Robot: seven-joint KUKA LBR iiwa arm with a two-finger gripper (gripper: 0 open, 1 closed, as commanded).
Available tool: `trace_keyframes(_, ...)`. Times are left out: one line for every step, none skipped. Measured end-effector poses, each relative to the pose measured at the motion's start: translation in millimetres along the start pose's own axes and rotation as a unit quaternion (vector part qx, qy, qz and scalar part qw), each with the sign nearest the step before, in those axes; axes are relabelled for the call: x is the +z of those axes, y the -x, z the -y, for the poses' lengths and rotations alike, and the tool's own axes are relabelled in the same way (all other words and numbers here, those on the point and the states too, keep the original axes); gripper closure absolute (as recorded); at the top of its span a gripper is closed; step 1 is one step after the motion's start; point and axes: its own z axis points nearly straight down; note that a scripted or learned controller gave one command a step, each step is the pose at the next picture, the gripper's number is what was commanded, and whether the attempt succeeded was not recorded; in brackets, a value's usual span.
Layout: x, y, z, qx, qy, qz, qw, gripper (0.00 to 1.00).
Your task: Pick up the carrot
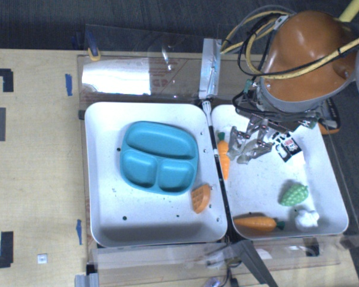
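Observation:
An orange carrot [255,223] with a dark green stem end lies on its side along the near wall of the right bin [332,178]. A second, smaller orange carrot-like piece [224,158] stands against that bin's left wall. My gripper [247,144] hangs over the far left part of the right bin, just right of the smaller orange piece and well behind the lying carrot. Its metal fingers [236,140] are spread open with nothing between them. The arm's orange and grey body hides the bin's far right corner.
A green knobbly toy [294,194] and a white one [307,219] lie in the right bin's near right corner, and a black-and-white item [289,148] sits beside the gripper. The left bin [102,178] holds a blue divided plate [159,157] and an orange pastry-like piece [200,198].

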Motion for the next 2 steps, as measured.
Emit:
trace_keyframes(1, -25, -14, -0.289, 0.004, -0.001, 0.9572, 1.00)
trace_keyframes(53, -24, -15, -0.427, 0.006, 0.000, 0.9041, 1.00)
